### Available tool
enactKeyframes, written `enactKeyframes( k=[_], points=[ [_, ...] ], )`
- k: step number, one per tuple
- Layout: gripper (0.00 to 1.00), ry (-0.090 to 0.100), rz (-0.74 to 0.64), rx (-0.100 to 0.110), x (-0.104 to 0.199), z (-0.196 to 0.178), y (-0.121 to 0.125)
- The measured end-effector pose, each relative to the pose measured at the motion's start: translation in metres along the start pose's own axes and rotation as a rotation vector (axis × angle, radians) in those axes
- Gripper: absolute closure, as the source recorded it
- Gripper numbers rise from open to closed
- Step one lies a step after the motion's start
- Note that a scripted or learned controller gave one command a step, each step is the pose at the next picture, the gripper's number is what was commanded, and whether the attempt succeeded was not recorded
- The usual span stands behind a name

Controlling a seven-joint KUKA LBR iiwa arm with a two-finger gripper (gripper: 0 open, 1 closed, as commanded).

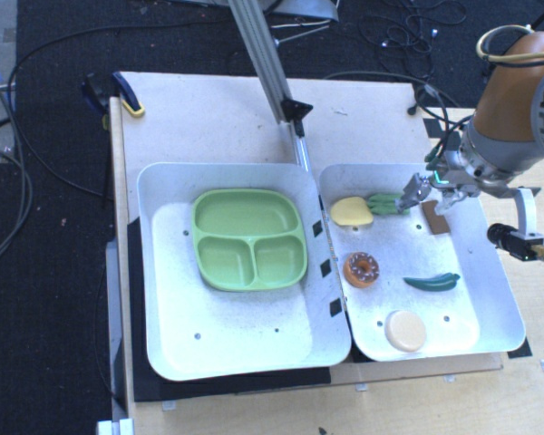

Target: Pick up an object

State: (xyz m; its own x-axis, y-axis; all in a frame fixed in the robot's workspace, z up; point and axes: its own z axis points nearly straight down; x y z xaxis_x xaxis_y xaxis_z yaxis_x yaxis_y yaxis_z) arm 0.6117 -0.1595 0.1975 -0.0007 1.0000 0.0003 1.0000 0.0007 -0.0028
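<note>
Arm: grey, orange-banded, reaching in from the right, wrist angled down and leftward;
Gripper (415, 192): low, fingertips pointing left; finger spacing unclear

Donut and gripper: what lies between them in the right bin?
In the camera view, bare white bin floor lies between the donut and the gripper; the yellow piece and green leafy item sit left.
</note>
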Motion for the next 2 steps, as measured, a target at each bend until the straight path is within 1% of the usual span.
enactKeyframes(
  k=[1,2],
  points=[
    [0.0,-0.001,-0.001,-0.003,0.0,-0.002,0.001],
    [0.0,0.0,0.001,0.002,-0.004,0.057,0.008]
  ],
)
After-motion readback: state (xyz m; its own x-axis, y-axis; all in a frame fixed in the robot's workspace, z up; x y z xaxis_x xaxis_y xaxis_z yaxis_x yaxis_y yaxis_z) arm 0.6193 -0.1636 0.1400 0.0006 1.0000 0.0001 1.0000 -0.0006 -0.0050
